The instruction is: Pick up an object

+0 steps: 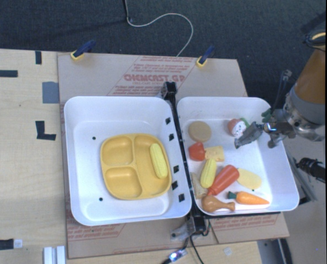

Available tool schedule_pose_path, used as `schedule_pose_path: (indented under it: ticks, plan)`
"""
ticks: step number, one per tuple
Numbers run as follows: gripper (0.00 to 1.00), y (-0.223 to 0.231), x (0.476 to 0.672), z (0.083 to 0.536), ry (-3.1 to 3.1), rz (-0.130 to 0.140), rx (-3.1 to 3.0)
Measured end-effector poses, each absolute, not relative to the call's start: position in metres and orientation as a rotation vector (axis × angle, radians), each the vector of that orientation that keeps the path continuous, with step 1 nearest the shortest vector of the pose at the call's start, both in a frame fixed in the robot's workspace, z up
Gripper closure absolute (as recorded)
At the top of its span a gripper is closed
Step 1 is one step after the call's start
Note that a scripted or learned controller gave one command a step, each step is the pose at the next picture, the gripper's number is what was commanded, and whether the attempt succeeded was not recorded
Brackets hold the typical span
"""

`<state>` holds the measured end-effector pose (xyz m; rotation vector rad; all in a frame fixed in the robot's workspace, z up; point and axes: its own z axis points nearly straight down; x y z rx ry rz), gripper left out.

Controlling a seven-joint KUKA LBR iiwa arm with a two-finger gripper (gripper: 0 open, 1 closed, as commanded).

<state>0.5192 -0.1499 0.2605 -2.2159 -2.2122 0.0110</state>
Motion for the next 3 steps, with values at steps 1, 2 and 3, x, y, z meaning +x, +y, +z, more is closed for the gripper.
schedule_pose_path:
  ticks: [1,2,3]
  plan:
    - [0.00,-0.150,0.521,0.266,-2.221,0.002,-2.219]
    - [0.00,-0.145,0.522,0.202,-2.219,0.007,-2.215]
    - [0.00,-0.146,0.523,0.158,-2.220,0.005,-2.217]
